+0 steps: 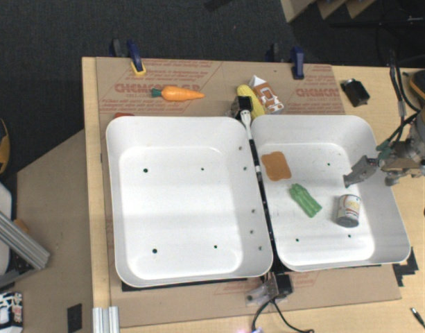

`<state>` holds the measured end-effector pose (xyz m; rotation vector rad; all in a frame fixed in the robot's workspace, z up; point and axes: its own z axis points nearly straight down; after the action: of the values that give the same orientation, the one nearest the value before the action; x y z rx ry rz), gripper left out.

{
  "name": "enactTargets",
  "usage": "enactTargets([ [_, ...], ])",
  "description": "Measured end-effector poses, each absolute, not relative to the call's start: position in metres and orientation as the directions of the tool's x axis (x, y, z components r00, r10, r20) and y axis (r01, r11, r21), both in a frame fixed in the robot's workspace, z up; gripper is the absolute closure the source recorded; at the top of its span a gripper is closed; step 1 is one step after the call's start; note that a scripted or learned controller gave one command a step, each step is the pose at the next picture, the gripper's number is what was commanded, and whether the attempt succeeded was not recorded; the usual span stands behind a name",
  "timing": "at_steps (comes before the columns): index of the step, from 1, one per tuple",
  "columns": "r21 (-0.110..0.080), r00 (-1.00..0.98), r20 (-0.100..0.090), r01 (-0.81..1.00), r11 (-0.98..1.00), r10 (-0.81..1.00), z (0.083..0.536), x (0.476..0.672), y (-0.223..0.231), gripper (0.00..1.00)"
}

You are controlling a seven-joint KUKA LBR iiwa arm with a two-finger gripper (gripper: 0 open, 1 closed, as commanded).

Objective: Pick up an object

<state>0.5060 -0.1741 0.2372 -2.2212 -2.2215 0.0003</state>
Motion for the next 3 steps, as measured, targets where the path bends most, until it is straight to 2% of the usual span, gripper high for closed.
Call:
enactTargets([
  [1,0.020,-0.003,-0.004,1.000,0.004,1.000,0.106,0.529,-0.131,0.00],
  [2,0.009,-0.007,-0.001,1.000,0.007,1.000,0.086,0.616,-0.095,0.00],
  [3,0.006,0.000,-0.003,1.000,0.000,1.000,0.085,0.652,-0.134,0.00],
])
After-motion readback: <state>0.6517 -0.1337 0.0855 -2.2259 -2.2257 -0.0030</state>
